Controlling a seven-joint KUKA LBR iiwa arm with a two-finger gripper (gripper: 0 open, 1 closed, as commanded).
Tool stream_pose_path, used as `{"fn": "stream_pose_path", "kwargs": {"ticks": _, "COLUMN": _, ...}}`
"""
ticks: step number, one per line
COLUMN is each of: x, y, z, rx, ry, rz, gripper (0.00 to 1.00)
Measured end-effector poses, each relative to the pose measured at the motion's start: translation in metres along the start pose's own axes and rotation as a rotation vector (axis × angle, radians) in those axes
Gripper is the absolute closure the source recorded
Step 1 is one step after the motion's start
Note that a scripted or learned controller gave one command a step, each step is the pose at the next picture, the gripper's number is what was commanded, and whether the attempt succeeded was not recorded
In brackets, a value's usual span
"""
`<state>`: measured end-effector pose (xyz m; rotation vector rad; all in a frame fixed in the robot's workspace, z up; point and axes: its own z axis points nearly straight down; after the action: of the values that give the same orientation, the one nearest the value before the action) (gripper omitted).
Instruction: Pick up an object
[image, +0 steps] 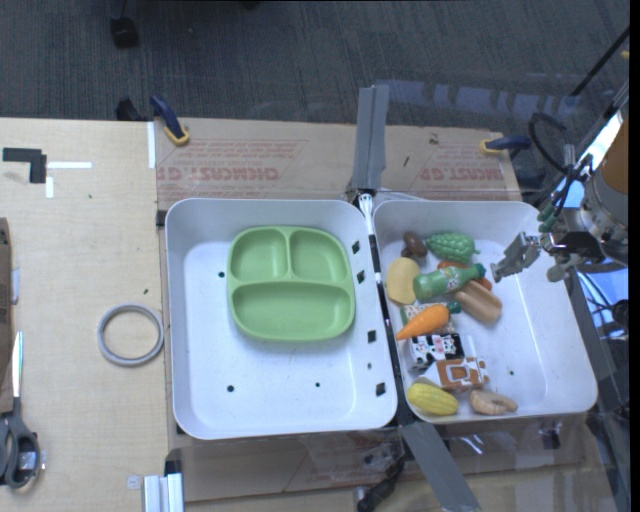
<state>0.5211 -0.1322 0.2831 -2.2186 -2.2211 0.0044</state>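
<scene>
The grey metal hand (522, 254) hangs over the right shallow white plastic bin (545, 350), near its upper right corner, fingers parted with nothing between them. Left of the hand in that bin sits a cluster of toy foods: a bumpy green corn cob (449, 245), a green bottle (447, 281), an orange carrot (423, 320) and a yellow lemon (432, 400). The left white bin (200, 390) carries 1 green divided plastic plate (292, 283).
</scene>
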Motion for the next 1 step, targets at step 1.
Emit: {"fn": "stream_pose_path", "kwargs": {"ticks": 1, "x": 0.0194, "y": 0.0089, "z": -0.0134, "rx": -0.002, "ry": -0.001, "rz": 0.064, "gripper": 0.0}}
